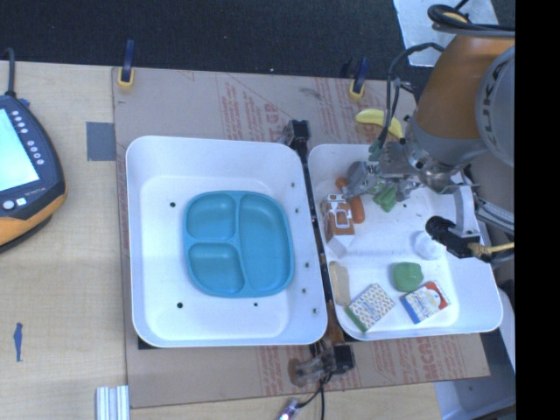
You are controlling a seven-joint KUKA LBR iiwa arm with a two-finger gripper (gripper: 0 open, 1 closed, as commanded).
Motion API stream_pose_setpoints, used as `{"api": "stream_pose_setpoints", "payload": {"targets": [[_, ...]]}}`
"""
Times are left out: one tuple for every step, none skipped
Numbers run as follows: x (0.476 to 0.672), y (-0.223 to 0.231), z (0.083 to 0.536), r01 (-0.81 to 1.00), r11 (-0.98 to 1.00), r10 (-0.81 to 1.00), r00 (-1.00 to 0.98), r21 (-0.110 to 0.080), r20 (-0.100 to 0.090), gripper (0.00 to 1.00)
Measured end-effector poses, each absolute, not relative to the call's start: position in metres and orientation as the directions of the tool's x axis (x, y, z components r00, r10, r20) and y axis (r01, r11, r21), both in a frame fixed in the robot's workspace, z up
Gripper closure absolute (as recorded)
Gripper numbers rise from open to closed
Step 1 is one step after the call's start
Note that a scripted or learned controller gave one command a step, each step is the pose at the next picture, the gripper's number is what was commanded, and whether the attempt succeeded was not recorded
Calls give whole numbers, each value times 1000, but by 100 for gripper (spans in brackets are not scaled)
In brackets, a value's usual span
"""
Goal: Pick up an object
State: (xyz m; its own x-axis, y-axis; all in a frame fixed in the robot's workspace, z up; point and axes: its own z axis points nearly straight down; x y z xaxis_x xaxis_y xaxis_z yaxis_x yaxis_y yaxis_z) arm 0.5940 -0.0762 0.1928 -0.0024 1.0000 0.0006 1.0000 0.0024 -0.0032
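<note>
Tool (366,178) low over right bin (472,318), near orange item (356,210); jaw state unreadable. Advice: centre on one item, descend vertically, then close.

Grey arm (490,103), broad orange band, black cables, metal pincer (367,175)

Bright, even light falls from above, so the two white bins (144,234) nearly wash out and shadows stay soft. The frame is slightly grainy, with small objects softly blurred at this resolution.
</note>
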Motion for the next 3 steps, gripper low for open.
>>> {"api": "stream_pose_setpoints", "payload": {"targets": [[625,-115,149,1000,2,1000,-2,-4,-1,0],[658,-125,94,1000,6,1000,-6,2,-2,0],[656,-91,92,1000,6,1000,-6,-6,0,0]]}}
